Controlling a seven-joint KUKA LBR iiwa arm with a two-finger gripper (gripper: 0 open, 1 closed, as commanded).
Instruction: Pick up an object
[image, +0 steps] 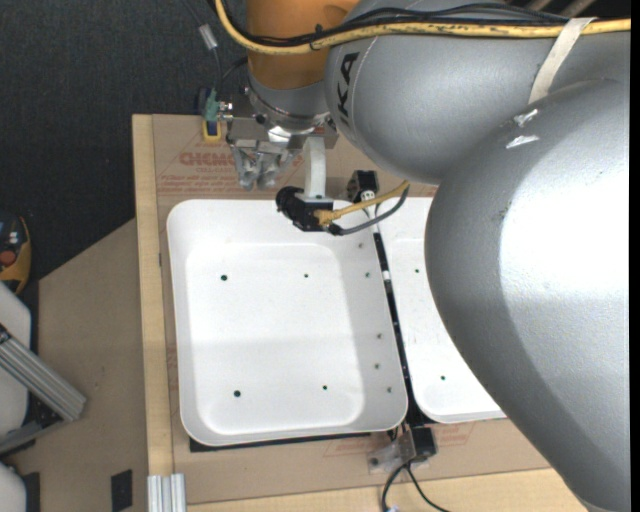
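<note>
1. Camera view: the gripper (257, 172) hangs beyond the far edge of the left bin (190, 300), over the brown bench (150, 250). Whether it is released or clenched, I cannot tell.
2. No object to pick up can be made out. The left bin's floor shows plain white with a few small dark dots, and the arm (520, 200) covers most of the right bin (440, 390).
3. With nothing identifiable, its weight, stiffness and best grasping spot cannot be judged, nor can its looks or its place.
4. A black cable (330, 215) loops over the left bin's far right corner.
</note>
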